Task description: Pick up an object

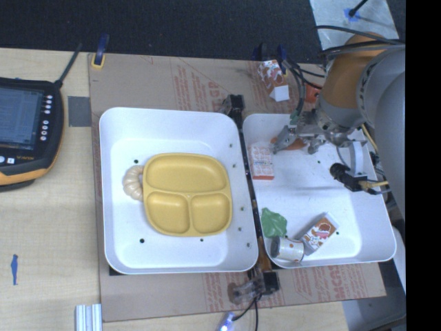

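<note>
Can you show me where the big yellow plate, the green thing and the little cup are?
Yellow plastic divided plate (187,193), camera view, on the ridge where its three compartments meet.
Green crumpled object (273,222), camera view, on its middle.
Small white cup lying on its side (289,249), camera view, on its outer wall.

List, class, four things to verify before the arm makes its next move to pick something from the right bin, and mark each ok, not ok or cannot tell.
1. Gripper over the right bin, near its far left corner: ok.
2. Fingers open or shut: cannot tell.
3. Pink packet lies flat just below the gripper, apart from other things: ok.
4. Anything between the fingers: cannot tell.
5. Green piece, cup and snack pouch crowd the near corner, hard to single out: not ok.
</note>
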`<state>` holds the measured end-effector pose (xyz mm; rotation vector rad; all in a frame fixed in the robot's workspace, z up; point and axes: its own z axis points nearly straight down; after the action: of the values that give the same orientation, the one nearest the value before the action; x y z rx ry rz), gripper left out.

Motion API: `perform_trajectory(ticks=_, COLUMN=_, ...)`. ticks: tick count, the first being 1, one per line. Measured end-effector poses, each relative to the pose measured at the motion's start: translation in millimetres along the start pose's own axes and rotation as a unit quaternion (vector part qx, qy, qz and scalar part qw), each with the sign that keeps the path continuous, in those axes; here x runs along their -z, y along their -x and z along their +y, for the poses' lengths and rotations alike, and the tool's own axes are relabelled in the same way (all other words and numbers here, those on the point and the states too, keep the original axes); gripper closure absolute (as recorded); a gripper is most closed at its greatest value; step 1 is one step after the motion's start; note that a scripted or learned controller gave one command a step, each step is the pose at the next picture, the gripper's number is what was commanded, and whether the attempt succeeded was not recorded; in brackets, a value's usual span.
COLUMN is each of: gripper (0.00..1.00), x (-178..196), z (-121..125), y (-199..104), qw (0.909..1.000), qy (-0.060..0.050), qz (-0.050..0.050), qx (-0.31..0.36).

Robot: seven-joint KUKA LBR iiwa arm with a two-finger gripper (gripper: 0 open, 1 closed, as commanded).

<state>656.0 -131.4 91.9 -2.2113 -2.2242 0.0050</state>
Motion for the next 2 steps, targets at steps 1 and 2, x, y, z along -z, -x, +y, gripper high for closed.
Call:
perform_trajectory(ticks=1, gripper=0.0, x=0.4, z=0.4, y=15.0, qw=1.0, qy=0.002, qz=-0.001, qx=-0.001)
perform_trajectory(ticks=2, gripper=0.0, x=0.2, z=0.1, y=7.9, qw=1.0, qy=0.001, qz=0.0, qx=-0.001)
